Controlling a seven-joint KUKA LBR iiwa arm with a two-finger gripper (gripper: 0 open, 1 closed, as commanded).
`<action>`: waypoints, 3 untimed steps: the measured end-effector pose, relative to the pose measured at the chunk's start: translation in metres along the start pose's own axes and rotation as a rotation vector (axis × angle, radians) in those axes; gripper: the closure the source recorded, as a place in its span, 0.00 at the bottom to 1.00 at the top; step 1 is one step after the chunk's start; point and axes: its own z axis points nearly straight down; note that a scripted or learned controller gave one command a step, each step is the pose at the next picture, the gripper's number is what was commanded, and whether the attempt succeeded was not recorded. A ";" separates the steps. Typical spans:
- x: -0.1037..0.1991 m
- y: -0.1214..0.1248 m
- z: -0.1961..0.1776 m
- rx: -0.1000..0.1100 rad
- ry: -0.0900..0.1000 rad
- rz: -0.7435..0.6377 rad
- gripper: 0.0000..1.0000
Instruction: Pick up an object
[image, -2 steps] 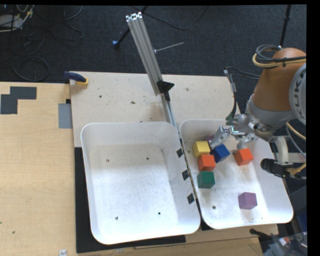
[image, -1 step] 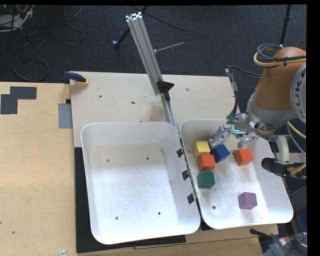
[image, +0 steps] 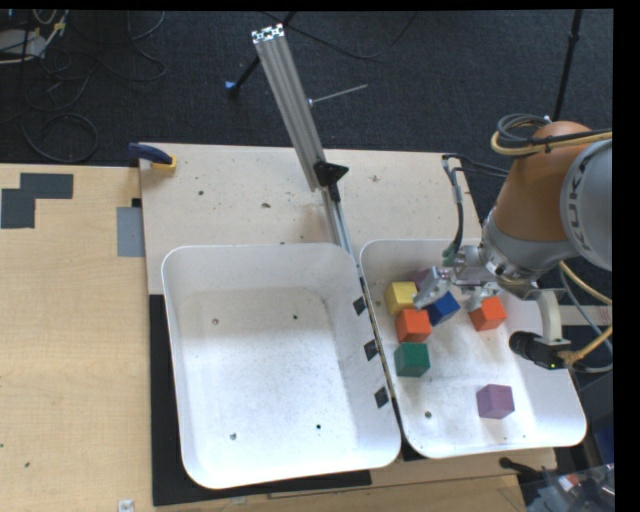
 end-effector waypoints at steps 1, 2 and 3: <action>-0.004 0.003 0.043 -0.006 0.000 0.001 0.00; -0.005 0.009 0.052 -0.031 -0.005 0.002 0.00; -0.008 0.009 0.043 -0.029 -0.004 0.011 1.00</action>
